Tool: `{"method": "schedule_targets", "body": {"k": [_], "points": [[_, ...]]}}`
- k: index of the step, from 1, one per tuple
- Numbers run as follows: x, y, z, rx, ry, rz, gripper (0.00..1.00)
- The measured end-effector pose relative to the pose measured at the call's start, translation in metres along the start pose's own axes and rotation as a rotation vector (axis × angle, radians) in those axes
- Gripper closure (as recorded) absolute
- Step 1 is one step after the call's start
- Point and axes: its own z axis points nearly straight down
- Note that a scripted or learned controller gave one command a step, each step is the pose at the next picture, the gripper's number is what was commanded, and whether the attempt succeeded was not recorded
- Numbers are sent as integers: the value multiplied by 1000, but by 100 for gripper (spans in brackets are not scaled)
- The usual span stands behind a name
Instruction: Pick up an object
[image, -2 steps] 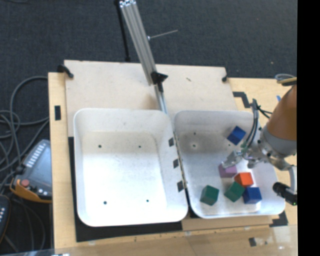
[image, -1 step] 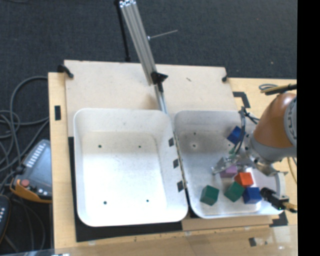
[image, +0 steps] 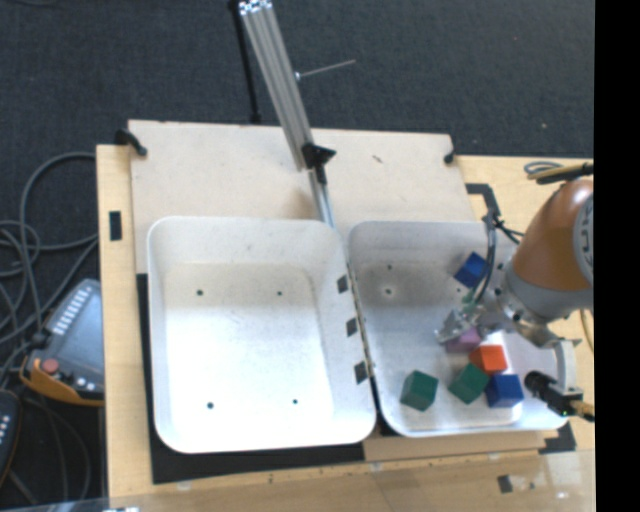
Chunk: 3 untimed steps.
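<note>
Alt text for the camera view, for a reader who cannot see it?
A grey-and-orange robot arm reaches into the right white bin, its tool low over a purple block among blue, orange and green blocks. The left bin sits beside it.

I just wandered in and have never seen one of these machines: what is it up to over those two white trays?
A grey and orange robot arm reaches in from the right and lowers its pincer into the right-hand bin. That bin holds small blocks: two blue, two green, an orange one and a purple one right beside the pincer. Nothing looks lifted yet.
</note>
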Motion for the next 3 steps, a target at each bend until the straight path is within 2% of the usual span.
{"method": "schedule_targets", "body": {"k": [1, 2, 3], "points": [[95, 50, 6, 4, 5, -16, 100], [179, 68, -93, -2, 6, -16, 100], [226, 29, -88, 10, 5, -12, 100]]}}
